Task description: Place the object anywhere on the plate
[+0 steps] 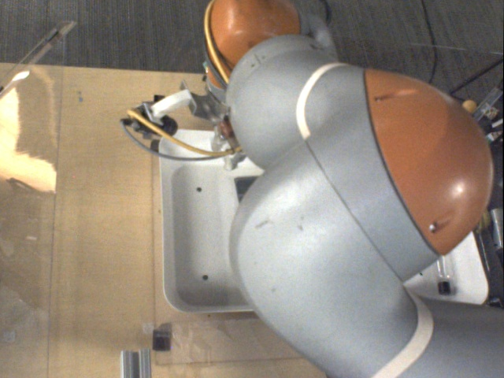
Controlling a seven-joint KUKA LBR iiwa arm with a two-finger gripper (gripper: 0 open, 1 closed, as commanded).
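The bulky grey arm point(331, 211) covers the shallow white bin point(185, 235), so the object's handling and the gripper's state cannot be told.

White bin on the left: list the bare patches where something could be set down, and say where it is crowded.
The white bin shows bare floor along its left wall and near corner, bordered by the rim and the arm. The wooden bench left of the bin is open too. It is crowded at the bin's far rim, where cables trail, and to the right, where the arm covers the rest.
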